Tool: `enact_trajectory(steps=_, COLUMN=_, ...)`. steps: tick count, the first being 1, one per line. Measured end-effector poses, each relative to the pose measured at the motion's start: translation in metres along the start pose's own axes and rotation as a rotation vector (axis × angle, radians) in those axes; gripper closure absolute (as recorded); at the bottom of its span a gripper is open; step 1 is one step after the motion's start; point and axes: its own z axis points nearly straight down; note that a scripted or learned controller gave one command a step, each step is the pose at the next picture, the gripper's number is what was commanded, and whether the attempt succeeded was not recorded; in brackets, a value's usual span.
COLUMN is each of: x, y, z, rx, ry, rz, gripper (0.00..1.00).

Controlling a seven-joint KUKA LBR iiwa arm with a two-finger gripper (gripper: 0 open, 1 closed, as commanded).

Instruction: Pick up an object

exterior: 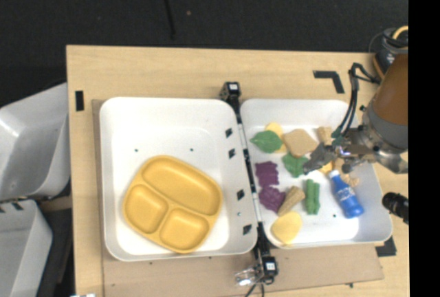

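Near edge of right bin (364, 237): round yellow piece (287, 226). Blue bottle (346, 195) lies right of it, long axis running near-right to far-left. Hand (328, 157) low above bin middle, beside green piece (295, 164); fingers blurred, grip state unclear. Arm (392, 103) cut off at right. Left bin: yellow divided tray (172, 203).

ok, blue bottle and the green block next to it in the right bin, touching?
Apart. The camera view shows a strip of white bin floor between the blue bottle and the green block, which lie roughly parallel in the right bin.
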Motion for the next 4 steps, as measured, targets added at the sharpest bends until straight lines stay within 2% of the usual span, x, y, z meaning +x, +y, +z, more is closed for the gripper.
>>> enact_trajectory(steps=1, x=0.015, y=-0.009, z=0.149, rx=0.016, ry=0.004, rz=0.0, gripper=0.0)
enact_trajectory(steps=2, x=0.025, y=0.088, z=0.163, rx=-0.006, ry=0.0, rz=-0.005, gripper=0.0)
enact_trajectory(steps=3, x=-0.055, y=0.142, z=0.157, rx=-0.005, ry=-0.005, rz=0.003, gripper=0.0)
enact_trajectory(steps=4, x=0.042, y=0.2, z=0.056, rx=-0.014, ry=0.0, rz=-0.011, gripper=0.0)
